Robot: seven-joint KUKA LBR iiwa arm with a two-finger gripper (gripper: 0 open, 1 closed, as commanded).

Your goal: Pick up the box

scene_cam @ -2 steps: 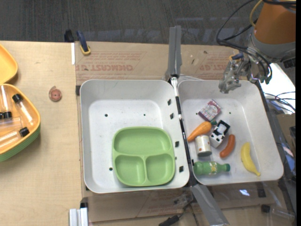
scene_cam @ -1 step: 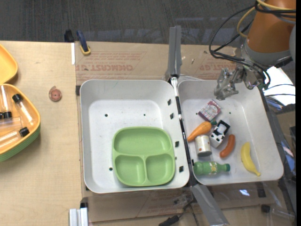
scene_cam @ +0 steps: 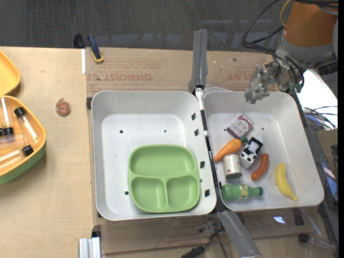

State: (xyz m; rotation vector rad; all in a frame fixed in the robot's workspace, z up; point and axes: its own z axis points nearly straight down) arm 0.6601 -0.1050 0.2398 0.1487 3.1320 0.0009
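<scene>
Two bins sat side by side on the bench: the left bin held a divided plate toward its near side. In the right bin, a packet lay farthest back, with the box just near of it. A carrot lay left of the box, a can near of the carrot, a sausage right of the box, a banana farther right, and a bottle nearest. The gripper hung over the right bin's far rim.

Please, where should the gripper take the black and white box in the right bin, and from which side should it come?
Probably from above, closing across the box's narrower width. The carrot, can and sausage crowd its sides, so only its top face is free. The gripper hangs over the bin's far edge.
</scene>
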